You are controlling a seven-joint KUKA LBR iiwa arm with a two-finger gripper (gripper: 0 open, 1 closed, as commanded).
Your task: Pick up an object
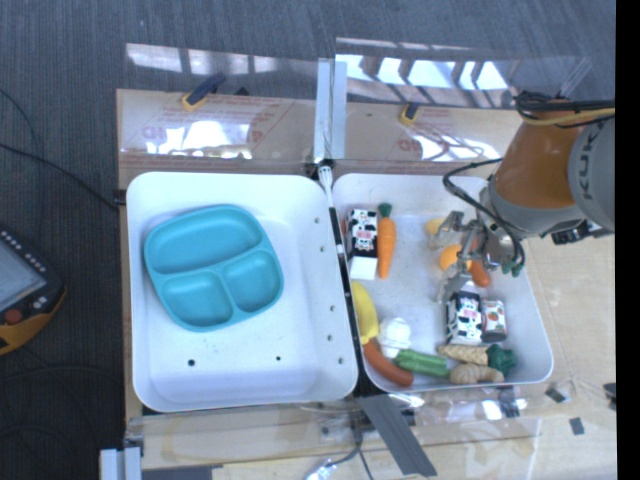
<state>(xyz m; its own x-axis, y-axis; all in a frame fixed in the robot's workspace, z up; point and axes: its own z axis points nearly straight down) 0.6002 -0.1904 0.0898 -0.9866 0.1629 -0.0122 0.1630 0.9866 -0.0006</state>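
Carpet (420, 8) of dark grey is seen beyond the wooden bench (230, 128). An orange piece (450, 258) is glimpsed by the gripper (478, 253); jaw state cannot be told.

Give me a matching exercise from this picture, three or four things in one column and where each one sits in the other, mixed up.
Things:
1. blue plate
2. carrot
3. banana
4. end effector

Places:
A. lying against the right bin's left wall
B. over the right side of the right bin
C. in the left bin
D. near the top of the right bin, beside a cow-print carton

Pairs: 1-C, 2-D, 3-A, 4-B
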